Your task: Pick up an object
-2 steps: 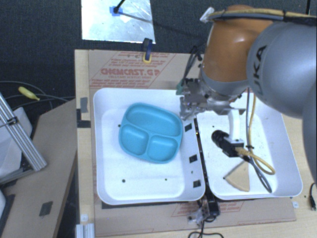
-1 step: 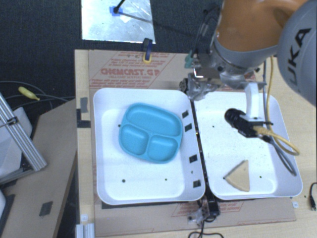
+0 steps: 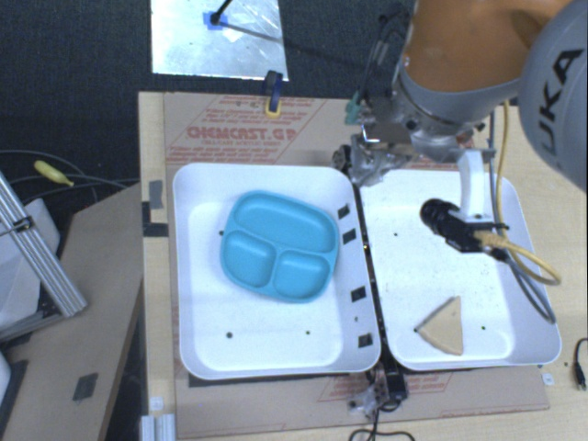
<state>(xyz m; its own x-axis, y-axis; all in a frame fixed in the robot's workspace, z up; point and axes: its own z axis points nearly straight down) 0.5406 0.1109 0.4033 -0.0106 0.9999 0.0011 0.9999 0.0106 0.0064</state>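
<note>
1. Arm (image 3: 487, 35) enters from the upper right. Its bulky grey body with the orange band takes up the top right corner of the view, and the wrist points down and to the left.
2. Wrist end sits over the far edge of the bins, right above the ridge where the two bins meet.
3. Gripper (image 3: 367, 165) appears as a dark metal cluster at the lower left tip of the wrist, at the top of the divider. Fingers are too cluttered and shadowed to read; cannot tell how far apart they are, and no object is visible between them.
4. A white bracket hangs from the wrist over the right bin (image 3: 528, 324), carrying a black cylinder (image 3: 447, 223). A yellow cable (image 3: 525, 257) loops from it toward the bin's right rim.
5. Left bin (image 3: 197, 338) holds a blue tray (image 3: 278, 245) with three compartments, lying flat near the middle, slightly rotated. Well apart from the gripper.
6. In the right bin lies a tan wedge (image 3: 445, 326), triangular, flat on the floor near the front edge. It is well apart from the gripper, on the side of the bin nearer the camera.
7. Neither tray nor wedge is lifted; both rest on bin floors.
8. Bins stand on a cardboard sheet (image 3: 239, 127) with red print. Behind it lies a shiny foil sheet (image 3: 216, 26) on a dark floor.
</note>
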